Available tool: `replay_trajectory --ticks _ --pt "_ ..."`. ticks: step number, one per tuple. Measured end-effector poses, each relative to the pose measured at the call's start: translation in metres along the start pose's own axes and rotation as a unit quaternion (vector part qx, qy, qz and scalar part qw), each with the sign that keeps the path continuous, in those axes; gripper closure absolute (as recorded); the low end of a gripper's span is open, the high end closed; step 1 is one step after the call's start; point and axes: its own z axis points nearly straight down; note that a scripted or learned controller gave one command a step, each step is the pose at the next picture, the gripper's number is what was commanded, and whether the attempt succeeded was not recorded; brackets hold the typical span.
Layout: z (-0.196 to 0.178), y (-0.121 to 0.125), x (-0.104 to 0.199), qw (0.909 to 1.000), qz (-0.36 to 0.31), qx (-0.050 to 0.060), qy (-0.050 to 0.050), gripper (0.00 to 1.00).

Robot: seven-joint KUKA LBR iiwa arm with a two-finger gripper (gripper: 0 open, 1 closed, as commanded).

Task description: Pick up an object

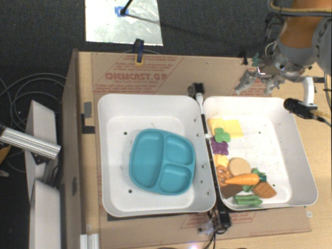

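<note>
Hovering over the far rim of the right bin (303, 154): gripper (258, 83), fingers (243, 86) spread apart, nothing between them, well apart from every item below; judged a pre-descent stance, high enough to clear the bin wall. Lying flat in the left bin (111, 139): teal divided plate (162, 162), alone, set slightly askew. Heaped against the left wall of the right bin, next to the divider: yellow slice (231, 127), green piece (222, 135), purple grapes (220, 148), round tan disc (239, 165), carrot (241, 180), brown waffle piece (265, 190), green pod (247, 200); crowded and touching, probably slid there, with the bin's right half bare. Likeliest pick, as a judgement only: carrot, resting on top of the heap near the front corner, just under the tan disc. Long axis roughly left to right across the view, tilted a little; tapered tip toward the divider, leafy green end toward the bin's middle. Best closed on across the narrow width, so with jaws set crosswise to that axis; neighbours close on both sides, hence some risk of nudging or catching the disc or waffle piece.
</note>
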Motion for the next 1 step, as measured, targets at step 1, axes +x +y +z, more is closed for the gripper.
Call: replay_trajectory --ticks 1 --pt "0.0849 -0.0871 0.0132 1.0000 0.002 0.007 0.001 0.00"
